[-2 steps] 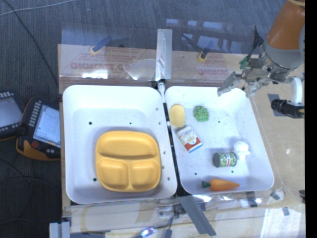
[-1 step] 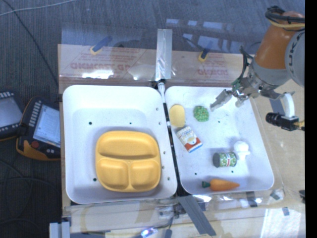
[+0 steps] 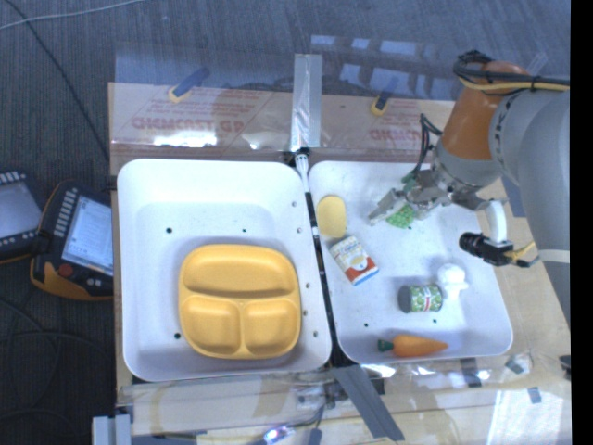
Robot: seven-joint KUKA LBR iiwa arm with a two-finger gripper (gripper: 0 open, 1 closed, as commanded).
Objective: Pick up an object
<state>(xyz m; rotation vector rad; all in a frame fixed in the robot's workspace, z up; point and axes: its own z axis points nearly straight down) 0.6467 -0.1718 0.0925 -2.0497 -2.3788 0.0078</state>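
Where the surface (image 3: 125, 128) carries two bins, a yellow tray (image 3: 241, 299) is seen in the left bin (image 3: 148, 202). The tool (image 3: 400, 209) is seen in the right bin (image 3: 482, 332), near its far edge, clamped on a green packet (image 3: 401, 217); a carton (image 3: 353, 259), can (image 3: 422, 298) and carrot (image 3: 413, 346) are spread nearer.

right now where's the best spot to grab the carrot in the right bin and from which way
Grip the carrot across its thick orange middle, coming straight down from above. It lies flat on its side near the right bin's front wall, its length running left-right, so the hand's fingers should probably close front-to-back across its narrow width.
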